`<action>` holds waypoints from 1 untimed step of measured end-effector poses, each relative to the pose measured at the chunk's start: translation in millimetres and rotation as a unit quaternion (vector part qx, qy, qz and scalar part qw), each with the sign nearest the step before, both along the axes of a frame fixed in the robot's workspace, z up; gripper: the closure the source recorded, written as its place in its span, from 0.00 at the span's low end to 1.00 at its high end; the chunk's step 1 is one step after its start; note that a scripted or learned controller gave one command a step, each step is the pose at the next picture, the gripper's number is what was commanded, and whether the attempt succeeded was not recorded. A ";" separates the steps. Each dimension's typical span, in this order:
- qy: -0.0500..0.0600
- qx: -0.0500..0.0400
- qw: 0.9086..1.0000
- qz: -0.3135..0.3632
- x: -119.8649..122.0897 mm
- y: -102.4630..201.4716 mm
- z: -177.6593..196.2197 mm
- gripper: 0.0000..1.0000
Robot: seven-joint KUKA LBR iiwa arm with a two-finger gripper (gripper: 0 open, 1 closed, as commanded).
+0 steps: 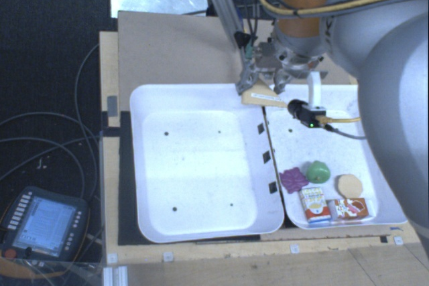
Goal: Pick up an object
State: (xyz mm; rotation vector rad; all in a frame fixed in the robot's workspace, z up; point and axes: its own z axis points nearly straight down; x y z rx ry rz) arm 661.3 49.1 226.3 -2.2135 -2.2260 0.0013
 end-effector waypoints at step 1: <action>-0.004 0.001 1.000 -0.001 -49.5 36.5 52.6 1.00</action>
